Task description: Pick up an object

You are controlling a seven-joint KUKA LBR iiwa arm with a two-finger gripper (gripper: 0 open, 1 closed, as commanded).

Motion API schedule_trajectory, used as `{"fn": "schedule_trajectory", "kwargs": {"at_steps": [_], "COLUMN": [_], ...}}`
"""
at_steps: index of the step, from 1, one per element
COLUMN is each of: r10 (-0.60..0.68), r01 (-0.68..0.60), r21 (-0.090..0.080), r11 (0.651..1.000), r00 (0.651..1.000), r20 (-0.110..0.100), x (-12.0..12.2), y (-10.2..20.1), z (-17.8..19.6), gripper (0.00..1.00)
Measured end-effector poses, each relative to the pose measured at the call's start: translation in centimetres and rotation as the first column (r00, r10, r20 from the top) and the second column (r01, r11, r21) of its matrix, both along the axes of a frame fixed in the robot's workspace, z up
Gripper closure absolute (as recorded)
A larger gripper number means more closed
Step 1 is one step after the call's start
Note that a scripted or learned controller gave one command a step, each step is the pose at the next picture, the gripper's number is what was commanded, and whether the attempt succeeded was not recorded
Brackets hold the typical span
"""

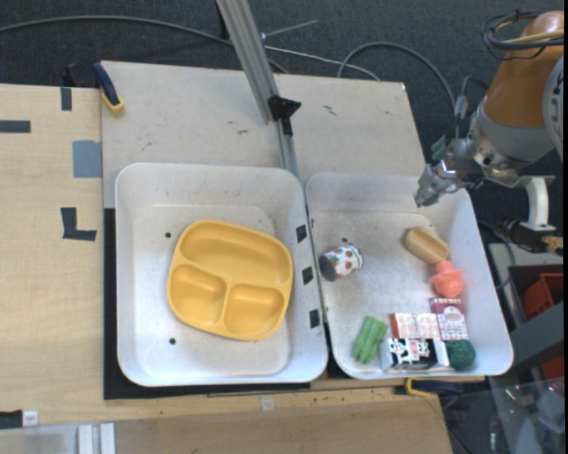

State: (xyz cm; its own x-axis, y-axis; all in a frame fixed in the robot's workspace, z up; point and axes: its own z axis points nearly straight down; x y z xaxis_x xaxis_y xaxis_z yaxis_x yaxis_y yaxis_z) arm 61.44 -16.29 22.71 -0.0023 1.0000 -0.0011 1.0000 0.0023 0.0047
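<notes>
White plastic bins sit side by side: the left bin [133, 253] holds a yellow divided plate [230, 279], and the right bin [360, 192] holds the small objects, with bare floor around its centre. The gripper [430, 191] hangs over the right bin's 1 o'clock corner, and the nearest object, a tan roll [425, 244], lies just toward 6 o'clock from it, its long axis running from 10 to 4 o'clock. Farther toward 6 o'clock lie a pink lump [446, 279], small cartons [426, 326] and a green block [368, 339], with a patterned cup [341, 260] toward 8 o'clock.
</notes>
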Motion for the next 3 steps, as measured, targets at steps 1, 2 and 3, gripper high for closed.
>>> {"fn": "schedule_trajectory", "kwargs": {"at_steps": [1,2,3], "r10": [0.004,0.006,0.005], "r01": [-0.004,-0.006,-0.005], "r21": [0.002,0.003,0.003], "r11": [1.0,1.0,1.0], "r00": [1.0,1.0,1.0], "r20": [-0.006,-0.006,-0.005], "x": [0.2,1.0,2.2], "y": [5.0,11.3,16.3], "z": [-1.0,-1.4,-0.6], "gripper": [1.0,1.0,1.0]}}
